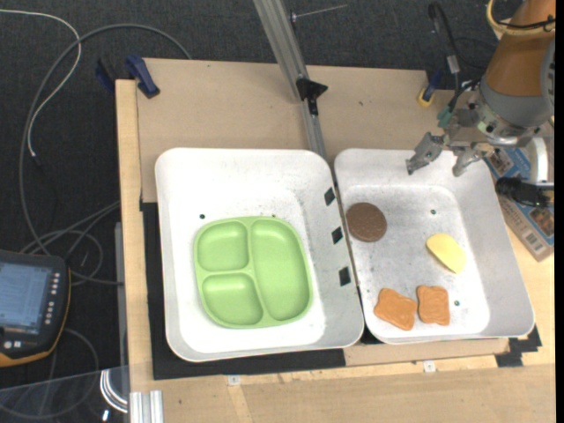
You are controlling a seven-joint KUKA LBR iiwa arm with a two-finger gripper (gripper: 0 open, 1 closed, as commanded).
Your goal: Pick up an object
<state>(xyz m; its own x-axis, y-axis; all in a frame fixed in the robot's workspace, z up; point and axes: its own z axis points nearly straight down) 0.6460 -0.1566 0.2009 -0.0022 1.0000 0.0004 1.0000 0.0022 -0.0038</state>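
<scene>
Grey metal fingers (442, 157) of the gripper hung spread apart with nothing between them over the right white bin's (493, 236) far edge. Nothing was picked yet: the round brown patty (366, 222) lay near its left side.

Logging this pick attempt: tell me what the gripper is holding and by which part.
Nothing is held. The gripper hangs open above the right bin's far edge, with no object between its fingers.

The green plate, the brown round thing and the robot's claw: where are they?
Green divided plate (254, 271): camera view, its central ridge.
Brown disc (366, 221): camera view, its middle.
Gripper (443, 158): camera view, midway between fingertips.
</scene>
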